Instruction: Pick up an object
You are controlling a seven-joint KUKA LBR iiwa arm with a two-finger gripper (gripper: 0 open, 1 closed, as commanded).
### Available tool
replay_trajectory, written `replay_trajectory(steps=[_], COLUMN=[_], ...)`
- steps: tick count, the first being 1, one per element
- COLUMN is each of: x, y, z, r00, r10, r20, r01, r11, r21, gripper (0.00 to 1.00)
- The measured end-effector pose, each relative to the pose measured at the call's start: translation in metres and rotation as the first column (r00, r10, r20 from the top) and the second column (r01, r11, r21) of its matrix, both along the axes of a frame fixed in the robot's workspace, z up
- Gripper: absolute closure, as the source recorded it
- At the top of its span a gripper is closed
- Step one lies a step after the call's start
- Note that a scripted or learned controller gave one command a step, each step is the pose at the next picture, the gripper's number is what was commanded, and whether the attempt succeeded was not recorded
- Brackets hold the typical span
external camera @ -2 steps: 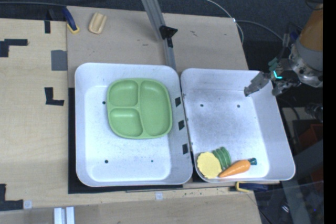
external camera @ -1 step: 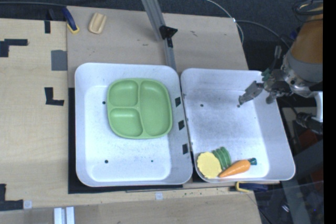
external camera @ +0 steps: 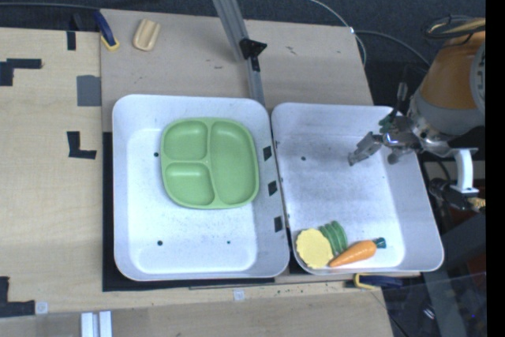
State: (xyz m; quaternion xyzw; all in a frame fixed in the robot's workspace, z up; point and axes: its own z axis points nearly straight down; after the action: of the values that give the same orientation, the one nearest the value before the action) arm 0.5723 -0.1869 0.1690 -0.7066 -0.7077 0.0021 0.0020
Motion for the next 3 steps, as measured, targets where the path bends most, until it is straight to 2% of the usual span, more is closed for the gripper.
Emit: replay_trajectory(steps=[1,2,3], x=[0.003,0.004,0.009], y=[0.002,0.002,-0.004], z=[-0.045,-0.032,0.014], r00=[1.000,1.000,1.000], r10=[0.000,0.002,-0.001], r20=[0.000,0.003,0.008], r01=[0.000,-0.002,0.001], r11=[1.000,1.000,1.000], r21=[0.000,0.000,-0.001], gripper=[0.00,1.00,1.00])
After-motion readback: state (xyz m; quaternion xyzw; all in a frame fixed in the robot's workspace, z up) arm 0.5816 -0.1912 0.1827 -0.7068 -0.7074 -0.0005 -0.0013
